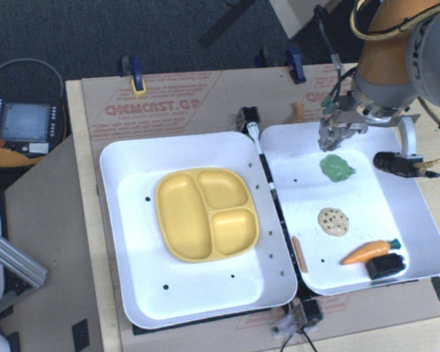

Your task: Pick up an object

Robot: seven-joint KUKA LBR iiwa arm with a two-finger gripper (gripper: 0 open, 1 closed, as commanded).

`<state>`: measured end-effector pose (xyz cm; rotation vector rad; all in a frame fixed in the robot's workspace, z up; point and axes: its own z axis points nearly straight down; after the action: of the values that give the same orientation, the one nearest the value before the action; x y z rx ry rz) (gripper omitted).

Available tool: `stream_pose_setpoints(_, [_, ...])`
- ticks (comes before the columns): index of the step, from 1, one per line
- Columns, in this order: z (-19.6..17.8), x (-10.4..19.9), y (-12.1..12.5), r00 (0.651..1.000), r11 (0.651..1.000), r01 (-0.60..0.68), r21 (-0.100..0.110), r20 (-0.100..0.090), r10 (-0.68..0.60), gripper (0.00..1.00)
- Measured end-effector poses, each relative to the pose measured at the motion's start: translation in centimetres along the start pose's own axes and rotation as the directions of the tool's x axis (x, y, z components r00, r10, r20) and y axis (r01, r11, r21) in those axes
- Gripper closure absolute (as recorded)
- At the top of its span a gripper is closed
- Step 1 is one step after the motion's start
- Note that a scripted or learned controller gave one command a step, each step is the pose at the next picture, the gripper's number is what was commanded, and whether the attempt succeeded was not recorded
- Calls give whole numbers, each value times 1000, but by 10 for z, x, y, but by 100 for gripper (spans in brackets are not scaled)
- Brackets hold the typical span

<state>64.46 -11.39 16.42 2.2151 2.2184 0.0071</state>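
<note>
The bench (57,249) is covered with a sheet of brown cardboard (197,100) printed with red lettering and held at its far edge by two clamps (134,71). Beyond the bench lies dark carpet (112,23). A handheld control pendant (21,125) with a small screen rests on the floor at the left.

Two shallow white bins sit side by side on the cardboard. The left bin (138,287) holds a yellow divided plate (206,213) with three compartments, lying flat near the bin's middle. The right bin (417,214) holds four items: a green leafy toy (336,169) in the far half, a round speckled cookie (333,221) near the middle, an orange toy carrot (368,251) toward the near edge, and a black block (386,266) just beside the carrot on its near side.

The arm (397,42) enters from the right, its orange band above the wrist. The wrist points downward over the far part of the right bin. The gripper (331,139) hangs just above the far edge of the green leafy toy. Nothing is visible between the fingers; whether they stand wide or narrow cannot be told from this angle.
</note>
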Motion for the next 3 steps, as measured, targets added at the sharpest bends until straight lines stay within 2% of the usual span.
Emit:
stream_pose_setpoints(1, [-44,3,6,1000,1000,0,2,0,0,100])
stream_pose_setpoints(2, [-71,3,7,1000,1000,-1,3,0,1,100])
stream_pose_setpoints(3, [-80,48,-15,1000,1000,3,9,-3,-3,100])
